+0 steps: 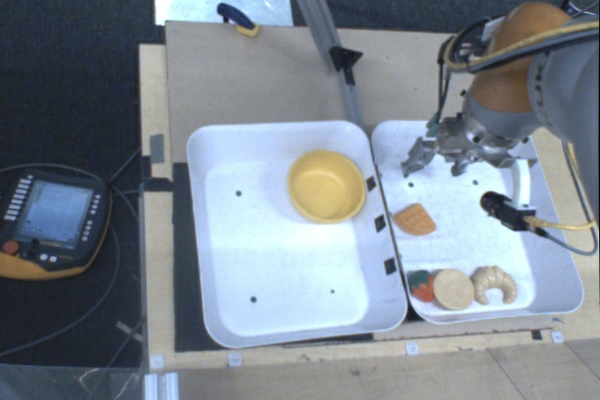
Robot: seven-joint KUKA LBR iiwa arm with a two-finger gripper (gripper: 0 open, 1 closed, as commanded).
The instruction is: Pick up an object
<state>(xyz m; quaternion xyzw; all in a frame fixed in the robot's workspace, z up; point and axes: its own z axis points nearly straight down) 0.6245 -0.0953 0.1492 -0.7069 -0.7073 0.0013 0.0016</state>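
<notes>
Two shallow white bins sit side by side on the bench. Left bin point(225, 295): holds a yellow bowl point(326, 185), upright, near its far right corner. Right bin point(559, 293): holds four small items. An orange wedge-shaped piece point(414, 220) lies near the bin's left wall, approx. mid-length. Along the near edge, L to R: a small red-and-green item point(421, 284), a tan round disc point(453, 289) touching and partly over it, and a croissant-shaped piece point(495, 284) just beside the disc.

Gripper point(438, 161) hangs over the far part of the right bin, fingers spread apart, nothing between them. The orange piece lies nearest, toward the near edge from the fingertips, apart from them. A black cylindrical part w/ cable point(502, 210) hangs off the wrist over the bin's middle, between the gripper and the croissant.

Outside the bins: a grey pole point(314, 0) slants across the far edge of the bench; a blue-and-yellow clamp point(236, 17) at the far left corner; a control pendant point(52, 223) on the floor, left of the bench.
</notes>
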